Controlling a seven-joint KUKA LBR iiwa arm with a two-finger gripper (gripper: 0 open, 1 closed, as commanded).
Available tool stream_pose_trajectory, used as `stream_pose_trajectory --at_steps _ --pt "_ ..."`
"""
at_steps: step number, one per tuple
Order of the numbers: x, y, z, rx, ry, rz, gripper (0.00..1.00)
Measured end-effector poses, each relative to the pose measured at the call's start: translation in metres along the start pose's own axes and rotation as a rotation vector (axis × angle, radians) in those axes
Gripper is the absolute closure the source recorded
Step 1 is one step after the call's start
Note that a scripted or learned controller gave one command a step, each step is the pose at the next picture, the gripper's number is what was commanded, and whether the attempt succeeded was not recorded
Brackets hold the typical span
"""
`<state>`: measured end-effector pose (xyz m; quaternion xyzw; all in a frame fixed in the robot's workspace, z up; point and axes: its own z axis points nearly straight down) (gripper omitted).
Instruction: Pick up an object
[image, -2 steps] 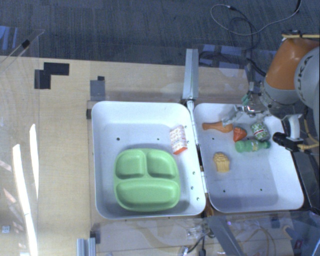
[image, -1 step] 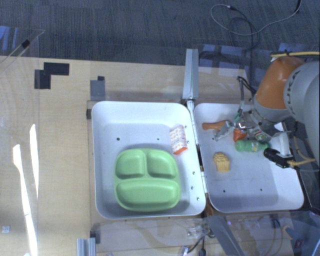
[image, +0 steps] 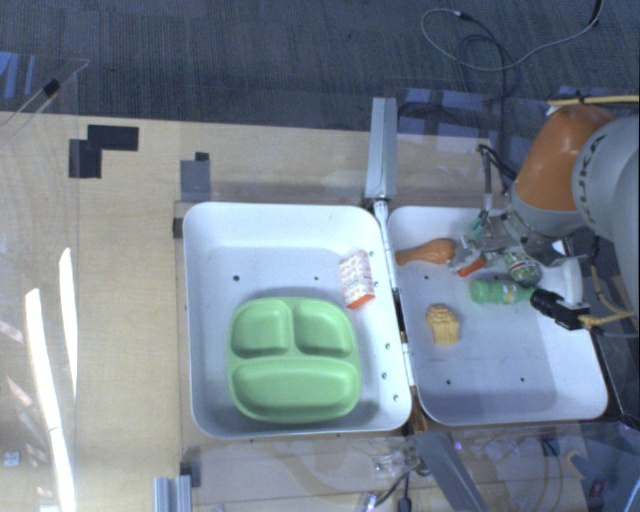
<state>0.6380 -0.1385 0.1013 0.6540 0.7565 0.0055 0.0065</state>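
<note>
We've got two white bins (image: 200, 300) on a pale wood bench (image: 100, 350). Left one has a light green tray (image: 295, 358) and a small packet (image: 356, 279) that's white with red-orange print. Right one has an orange-brown drumstick (image: 428, 252), a green bottle (image: 497, 291), and a yellowish tan muffin (image: 443, 323). Arm (image: 590, 170) is grey with an orange band, floor behind is dark blue-grey.
</note>
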Motion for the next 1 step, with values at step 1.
stream_pose_trajectory --at_steps 1 --pt "0.0507 -0.0238 -0.1311 0.008 0.001 -0.121 1.00"
